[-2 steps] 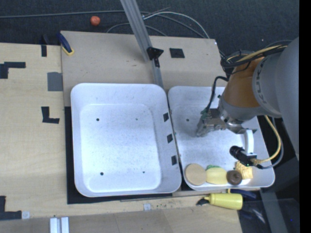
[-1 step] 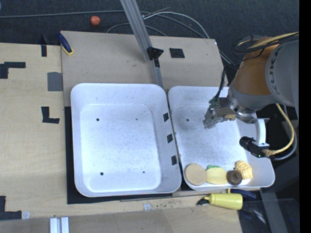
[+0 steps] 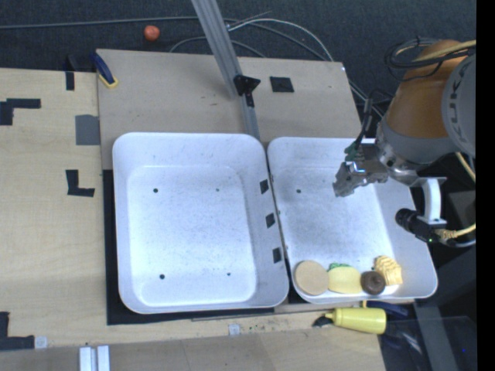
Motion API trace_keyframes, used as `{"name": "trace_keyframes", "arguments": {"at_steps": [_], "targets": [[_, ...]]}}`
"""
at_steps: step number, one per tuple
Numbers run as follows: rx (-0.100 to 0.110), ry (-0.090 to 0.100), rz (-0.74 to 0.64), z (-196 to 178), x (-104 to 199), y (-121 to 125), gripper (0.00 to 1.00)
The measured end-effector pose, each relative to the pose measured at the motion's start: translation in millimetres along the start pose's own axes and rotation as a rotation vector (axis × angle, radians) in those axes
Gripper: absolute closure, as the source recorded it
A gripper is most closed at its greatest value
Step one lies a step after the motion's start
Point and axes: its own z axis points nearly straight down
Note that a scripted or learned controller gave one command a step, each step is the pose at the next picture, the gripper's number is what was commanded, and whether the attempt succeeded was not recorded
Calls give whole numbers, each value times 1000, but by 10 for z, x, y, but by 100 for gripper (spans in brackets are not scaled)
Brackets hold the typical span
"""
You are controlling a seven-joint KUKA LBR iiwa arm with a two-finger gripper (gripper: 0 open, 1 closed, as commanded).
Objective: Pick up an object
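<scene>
At the upper left of the frame, a small orange ball [image 3: 151, 32] lies on the dark floor beyond the bench [image 3: 46, 145]. The left shallow white plastic bin [image 3: 189, 222] shows bare floor throughout. The right white bin [image 3: 325, 207] has open room across its upper and middle floor. Along its lower edge, a row runs left to right: a tan round disc [image 3: 311, 277], a green piece [image 3: 338, 267], a yellow rounded piece [image 3: 344, 280], a dark brown ball [image 3: 373, 283] and a yellow ridged piece [image 3: 388, 270]. The claw [image 3: 346, 181] hangs over the right bin's upper right; whether it is spread or closed cannot be told. A yellow handled tool [image 3: 356, 319] lies horizontally below the bin.
</scene>
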Motion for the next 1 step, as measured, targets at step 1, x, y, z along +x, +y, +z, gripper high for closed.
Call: {"name": "trace_keyframes", "arguments": {"at_steps": [1], "targets": [[1, 0, 0, -350, 0, 7, 100]]}}
